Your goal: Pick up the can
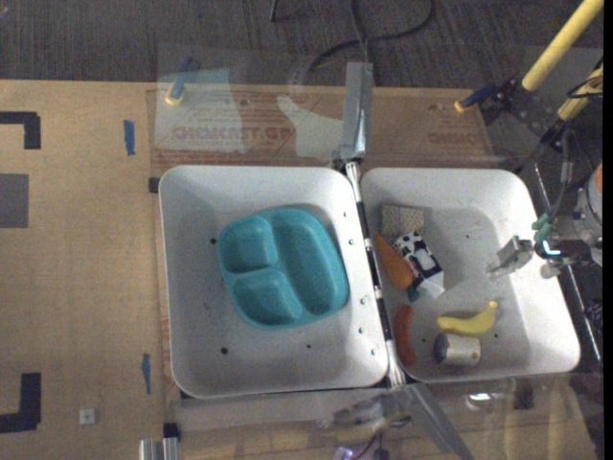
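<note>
Teal divided plate (pixel 283 266) fills the left bin (pixel 192 209). Right of it, the small silvery can (pixel 457 350) lies on its side just below the banana (pixel 468 321). Farther right, the gripper (pixel 512 254) hovers, fingers apart, grasping nothing.

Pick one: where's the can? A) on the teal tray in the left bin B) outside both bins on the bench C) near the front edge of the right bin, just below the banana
C: the can lies on its side in the right bin, just below the banana.
</note>
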Tool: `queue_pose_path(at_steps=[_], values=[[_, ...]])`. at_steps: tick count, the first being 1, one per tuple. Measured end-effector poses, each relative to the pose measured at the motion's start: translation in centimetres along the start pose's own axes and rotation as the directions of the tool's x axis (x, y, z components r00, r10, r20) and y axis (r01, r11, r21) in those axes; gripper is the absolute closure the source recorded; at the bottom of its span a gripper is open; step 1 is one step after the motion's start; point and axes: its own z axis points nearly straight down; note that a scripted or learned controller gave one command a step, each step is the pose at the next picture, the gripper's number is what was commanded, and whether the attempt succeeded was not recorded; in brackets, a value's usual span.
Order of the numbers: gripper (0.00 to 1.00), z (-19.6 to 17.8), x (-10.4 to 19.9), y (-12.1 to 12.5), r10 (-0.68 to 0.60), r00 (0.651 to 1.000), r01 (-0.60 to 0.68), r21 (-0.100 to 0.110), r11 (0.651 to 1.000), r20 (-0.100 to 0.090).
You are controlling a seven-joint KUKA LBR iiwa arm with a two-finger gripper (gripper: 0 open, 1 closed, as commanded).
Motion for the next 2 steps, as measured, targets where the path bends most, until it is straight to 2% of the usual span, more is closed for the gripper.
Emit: queue_pose_path(at_steps=[1,2], values=[[0.00,12.1,-0.7,9.2,0.029,1.000,-0.029,0.000,1.000,0.000],[0.00,15.1,1.9,10.2,0.236,0.972,-0.236,0.001,0.972,0.001]])
